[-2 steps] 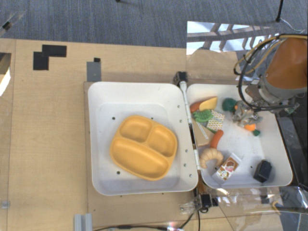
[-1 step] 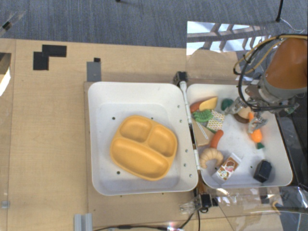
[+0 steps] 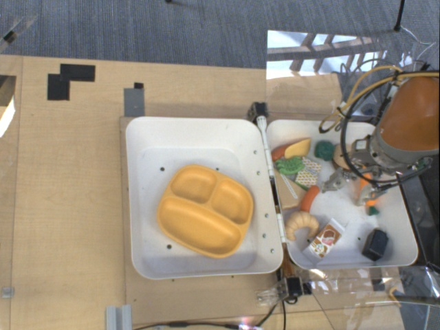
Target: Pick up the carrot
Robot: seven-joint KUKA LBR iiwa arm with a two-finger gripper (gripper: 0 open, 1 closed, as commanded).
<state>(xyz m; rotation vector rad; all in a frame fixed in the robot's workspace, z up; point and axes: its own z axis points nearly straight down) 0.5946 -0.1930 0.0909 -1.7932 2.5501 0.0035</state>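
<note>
We take the carrot [image 3: 309, 198] to be the orange-red stick lying aslant in the right bin [image 3: 405, 253], near its left wall, between the leafy green piece [image 3: 300, 168] above and the croissant [image 3: 301, 223] below. The arm [image 3: 409, 119] hangs over the same bin's upper right, with the gripper [image 3: 364, 188] under the wrist, apart from the carrot. The wrist and cables hide it, so we cannot tell whether it is open or closed.

To do this well, we judge the gripper should travel left across the bin, turn so that it closes across the carrot's narrow width, and come down on its middle. That is where the croissant and the green piece leave the most room. A drop too low in the view would likely catch the croissant.

We count:
- two bins
- one yellow plate [image 3: 206, 210] with three wells, in the left bin [image 3: 144, 184]
- one carrot
- one croissant
- one small box [image 3: 324, 239]
- one black block [image 3: 375, 245]
- one yellow wedge [image 3: 294, 148]
- two green pieces, the second being the round one [image 3: 323, 148]
- one small orange-and-green bit [image 3: 372, 205] under the wrist, which we cannot identify
</note>
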